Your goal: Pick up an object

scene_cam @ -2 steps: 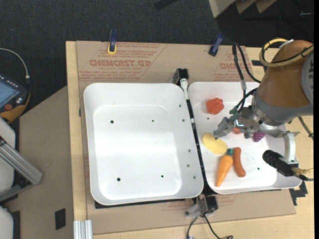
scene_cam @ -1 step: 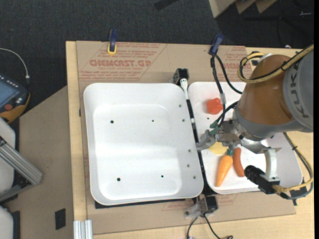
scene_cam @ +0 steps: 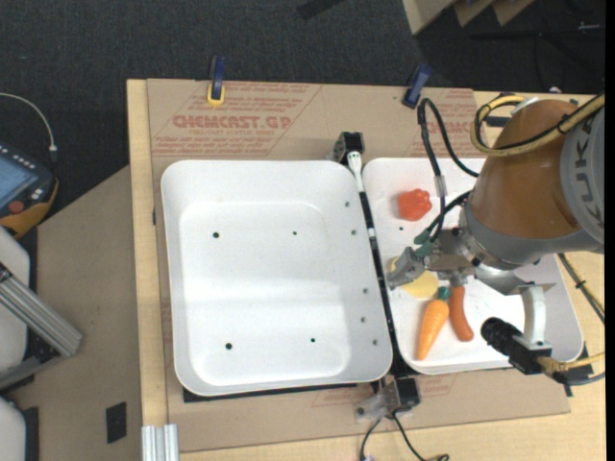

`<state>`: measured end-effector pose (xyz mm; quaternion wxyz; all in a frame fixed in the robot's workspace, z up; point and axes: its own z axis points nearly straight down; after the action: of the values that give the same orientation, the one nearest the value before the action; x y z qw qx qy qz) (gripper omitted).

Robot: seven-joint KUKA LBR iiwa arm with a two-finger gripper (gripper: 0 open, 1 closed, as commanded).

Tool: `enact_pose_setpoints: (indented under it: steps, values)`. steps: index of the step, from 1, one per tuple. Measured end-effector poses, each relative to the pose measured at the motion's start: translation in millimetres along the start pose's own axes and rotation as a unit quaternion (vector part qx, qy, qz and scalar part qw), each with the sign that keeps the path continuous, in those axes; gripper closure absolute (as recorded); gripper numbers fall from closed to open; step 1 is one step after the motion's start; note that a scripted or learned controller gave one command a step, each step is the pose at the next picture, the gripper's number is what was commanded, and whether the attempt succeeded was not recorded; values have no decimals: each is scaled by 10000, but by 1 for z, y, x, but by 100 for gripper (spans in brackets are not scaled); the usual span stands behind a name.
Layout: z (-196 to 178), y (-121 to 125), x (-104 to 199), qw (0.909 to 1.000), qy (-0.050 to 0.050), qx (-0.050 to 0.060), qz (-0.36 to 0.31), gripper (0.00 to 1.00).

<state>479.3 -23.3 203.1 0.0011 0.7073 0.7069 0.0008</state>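
Two white bins side by side: left bin [scene_cam: 259, 277], right bin [scene_cam: 384, 182]. Arm [scene_cam: 533, 185] low over the right one. Gripper [scene_cam: 415, 265] just above a pale yellow piece [scene_cam: 420, 285]; finger state unclear. Carrot [scene_cam: 431, 327] beside sausage [scene_cam: 461, 317]. Red piece [scene_cam: 414, 204] further back.

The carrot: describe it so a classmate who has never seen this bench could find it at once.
Find the right bin, under the arm. Near its front edge lies the carrot, tapering toward the front. Beside it lies a darker sausage-like piece; the carrot alone is bright orange and pointed, with a green top.
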Motion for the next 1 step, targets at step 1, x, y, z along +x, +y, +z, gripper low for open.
enact_pose_setpoints:
  steps: [1]
  values:
    - [20,-1,6,10000,8,37,2,0]
